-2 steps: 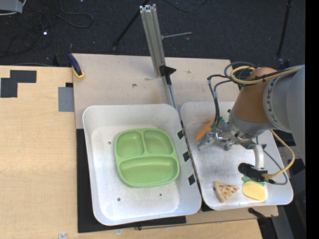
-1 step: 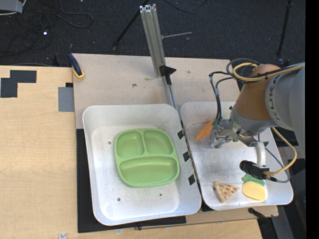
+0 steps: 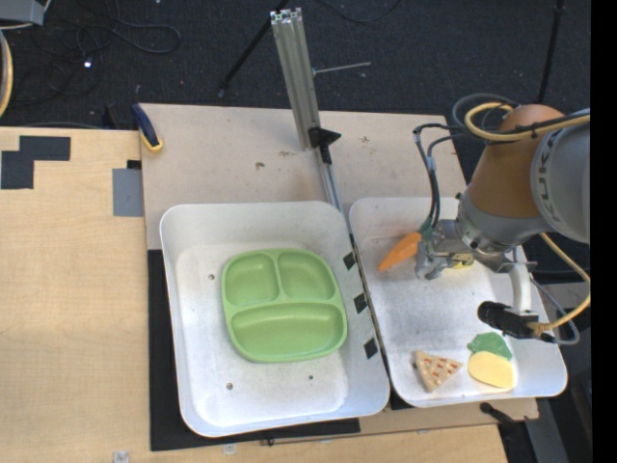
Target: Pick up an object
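Nearest you, the pizza slice and lemon lie untouched in the right bin. Further back, the gripper sits low beside the carrot; whether it has closed, you cannot tell. Nothing looks lifted yet.

arm cut off at right edge, tool fingers hidden beneath wrist

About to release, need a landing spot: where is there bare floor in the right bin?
Right bin: bare middle, between the toy carrot and the pizza slice. Crowded by the gripper, and in the near corner with the yellow-green toy.
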Robot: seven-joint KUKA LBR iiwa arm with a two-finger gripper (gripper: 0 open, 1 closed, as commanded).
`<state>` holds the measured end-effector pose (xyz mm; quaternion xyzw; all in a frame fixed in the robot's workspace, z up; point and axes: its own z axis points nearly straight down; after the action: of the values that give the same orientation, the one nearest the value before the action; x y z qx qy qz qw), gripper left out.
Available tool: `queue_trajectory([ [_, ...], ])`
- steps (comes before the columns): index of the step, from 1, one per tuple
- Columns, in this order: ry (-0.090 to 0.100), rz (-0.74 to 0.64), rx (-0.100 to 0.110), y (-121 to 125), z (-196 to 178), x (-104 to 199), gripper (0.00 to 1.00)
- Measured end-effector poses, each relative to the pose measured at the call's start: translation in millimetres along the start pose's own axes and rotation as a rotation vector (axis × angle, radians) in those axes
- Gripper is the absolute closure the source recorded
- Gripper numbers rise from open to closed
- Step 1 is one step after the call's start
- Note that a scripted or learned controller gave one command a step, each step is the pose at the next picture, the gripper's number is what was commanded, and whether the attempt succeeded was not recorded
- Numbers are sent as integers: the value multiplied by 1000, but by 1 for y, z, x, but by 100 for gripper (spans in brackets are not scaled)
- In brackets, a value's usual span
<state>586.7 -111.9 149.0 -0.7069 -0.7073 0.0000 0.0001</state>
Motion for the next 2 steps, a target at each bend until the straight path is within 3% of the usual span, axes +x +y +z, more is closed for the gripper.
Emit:
queue_trajectory([
  [2, -1, -1, -3, 8, -103, 3, 100],
])
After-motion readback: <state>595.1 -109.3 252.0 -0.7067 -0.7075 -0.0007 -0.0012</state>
